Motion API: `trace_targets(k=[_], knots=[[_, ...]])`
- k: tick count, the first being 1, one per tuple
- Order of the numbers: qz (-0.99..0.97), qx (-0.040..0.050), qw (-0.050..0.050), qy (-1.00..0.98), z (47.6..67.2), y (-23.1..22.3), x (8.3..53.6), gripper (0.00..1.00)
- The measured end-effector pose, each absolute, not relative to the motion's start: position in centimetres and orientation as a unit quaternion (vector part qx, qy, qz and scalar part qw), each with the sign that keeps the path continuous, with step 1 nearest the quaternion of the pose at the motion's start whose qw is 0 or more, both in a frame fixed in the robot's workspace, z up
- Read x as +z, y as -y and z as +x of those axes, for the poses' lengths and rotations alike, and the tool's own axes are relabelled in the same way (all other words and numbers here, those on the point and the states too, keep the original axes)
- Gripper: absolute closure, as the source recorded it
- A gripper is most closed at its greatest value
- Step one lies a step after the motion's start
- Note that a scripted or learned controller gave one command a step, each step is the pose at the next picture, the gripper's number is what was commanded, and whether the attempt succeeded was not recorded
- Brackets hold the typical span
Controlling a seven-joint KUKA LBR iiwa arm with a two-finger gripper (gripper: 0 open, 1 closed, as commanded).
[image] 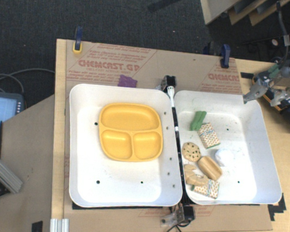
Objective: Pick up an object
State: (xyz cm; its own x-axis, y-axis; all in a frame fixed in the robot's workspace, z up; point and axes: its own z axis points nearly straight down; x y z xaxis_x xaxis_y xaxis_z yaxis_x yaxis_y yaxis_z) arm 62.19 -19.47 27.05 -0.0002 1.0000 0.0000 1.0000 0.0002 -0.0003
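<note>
Gripper (254,91), its clench impossible to judge, hovers at the right bin (262,147) rim's far corner; steer toward the green block (198,120), lying apart from the crowded snacks below.

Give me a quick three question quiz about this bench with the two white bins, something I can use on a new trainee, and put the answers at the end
1. True or false: the yellow divided tray lies in the same bin as the cookie.
2. Which item lies farthest toward the back of the right bin? A) the bread roll B) the green block C) the cookie
3. Fill in: the gripper sits near the right bin's back ____ corner.

Key
1. False. The tray is in the left bin; the cookie is in the right bin.
2. B.
3. Right.
</note>
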Motion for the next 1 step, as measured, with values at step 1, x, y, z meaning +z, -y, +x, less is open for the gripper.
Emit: trace_targets(k=[1], knots=[[-0.706,0.0031,0.008,0.709,61.07,13.97,10.97,0.00]])
